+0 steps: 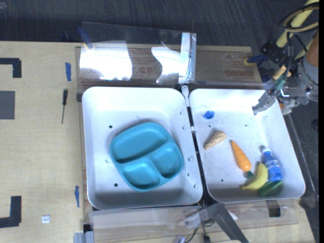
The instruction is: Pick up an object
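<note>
In the right bin (238, 186) lie several small objects. A small blue cap-like piece (208, 115) sits near the back left, with a beige chunk (215, 139) in front of it. An orange carrot (241, 156) lies in the middle. A yellow banana (258, 178), a blue bottle (271, 165) and a dark green item (272, 188) are clustered at the front right corner. My gripper (264, 103) hovers over the bin's back right corner, apart from all of them, with nothing visibly in it.
The left bin (96, 110) holds a blue divided plate (146, 155). A clear plastic panel (136, 59) stands behind the bins. Cables and the arm's wrist (296, 87) crowd the right edge. A wooden bench top (35, 151) lies to the left.
</note>
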Controlling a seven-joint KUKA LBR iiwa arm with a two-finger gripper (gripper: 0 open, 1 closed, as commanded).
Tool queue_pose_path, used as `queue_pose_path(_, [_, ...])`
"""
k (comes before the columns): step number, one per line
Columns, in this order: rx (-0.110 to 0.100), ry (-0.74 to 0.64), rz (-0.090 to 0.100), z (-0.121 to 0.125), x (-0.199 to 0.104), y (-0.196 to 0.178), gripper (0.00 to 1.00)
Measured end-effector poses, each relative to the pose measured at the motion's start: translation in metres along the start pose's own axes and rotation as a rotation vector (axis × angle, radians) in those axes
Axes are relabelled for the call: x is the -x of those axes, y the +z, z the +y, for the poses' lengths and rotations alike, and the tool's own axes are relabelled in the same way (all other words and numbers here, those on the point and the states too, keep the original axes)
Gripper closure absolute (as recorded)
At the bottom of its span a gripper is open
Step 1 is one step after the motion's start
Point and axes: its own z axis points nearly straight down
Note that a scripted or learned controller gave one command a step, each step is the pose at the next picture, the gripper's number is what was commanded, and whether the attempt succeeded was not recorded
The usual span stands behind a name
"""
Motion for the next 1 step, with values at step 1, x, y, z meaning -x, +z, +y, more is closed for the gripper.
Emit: queue_pose_path(1, [-0.005,-0.191,0.002,-0.0176,0.0027,0.1407,0.0])
